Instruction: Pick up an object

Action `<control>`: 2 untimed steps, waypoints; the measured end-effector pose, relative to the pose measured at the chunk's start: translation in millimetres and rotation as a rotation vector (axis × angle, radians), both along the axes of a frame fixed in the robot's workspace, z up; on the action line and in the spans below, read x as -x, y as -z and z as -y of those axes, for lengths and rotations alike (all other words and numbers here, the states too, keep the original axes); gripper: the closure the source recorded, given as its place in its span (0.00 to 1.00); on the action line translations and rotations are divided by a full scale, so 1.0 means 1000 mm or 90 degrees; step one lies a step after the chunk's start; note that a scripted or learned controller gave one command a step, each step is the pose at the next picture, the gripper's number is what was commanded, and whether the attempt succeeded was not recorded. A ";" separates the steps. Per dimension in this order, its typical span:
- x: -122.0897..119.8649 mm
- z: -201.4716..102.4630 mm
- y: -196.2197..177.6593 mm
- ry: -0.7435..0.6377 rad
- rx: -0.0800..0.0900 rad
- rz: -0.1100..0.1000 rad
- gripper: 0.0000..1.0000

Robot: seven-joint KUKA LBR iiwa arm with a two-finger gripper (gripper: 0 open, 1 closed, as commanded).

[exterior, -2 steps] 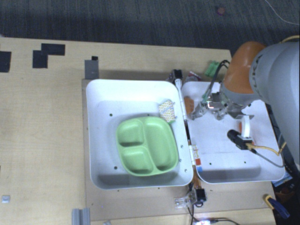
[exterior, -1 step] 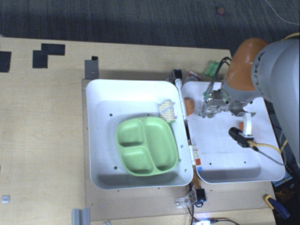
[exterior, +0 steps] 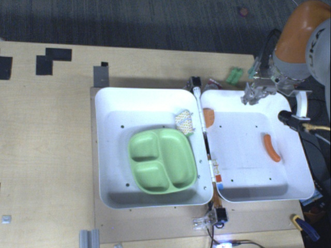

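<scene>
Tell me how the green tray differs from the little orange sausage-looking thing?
The green tray is broad, flat and split into compartments; the orange sausage is small, thin and rod-shaped. The tray fills much of the left bin; the sausage lies in the right bin. Both rest untouched, away from the claw.

Bins (exterior: 119,112): smooth white plastic, slight sheen
Green tray (exterior: 161,160): matt plastic
Surface (exterior: 46,154): pale wood, matt
Tool (exterior: 253,93): dull grey metal

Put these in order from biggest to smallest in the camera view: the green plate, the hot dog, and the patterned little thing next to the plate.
1. Green plate, by far the biggest.
2 and 3. Hot dog and patterned thing look about alike, so I won't rank them.
</scene>
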State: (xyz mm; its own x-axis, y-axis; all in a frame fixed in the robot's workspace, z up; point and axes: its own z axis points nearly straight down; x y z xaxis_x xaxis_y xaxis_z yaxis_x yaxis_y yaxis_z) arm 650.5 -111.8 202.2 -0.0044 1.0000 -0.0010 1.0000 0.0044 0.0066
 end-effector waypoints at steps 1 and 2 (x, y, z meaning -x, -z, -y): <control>0.000 0.000 0.001 0.000 0.000 -0.001 0.00; 0.027 -0.025 0.111 0.001 -0.001 -0.003 0.00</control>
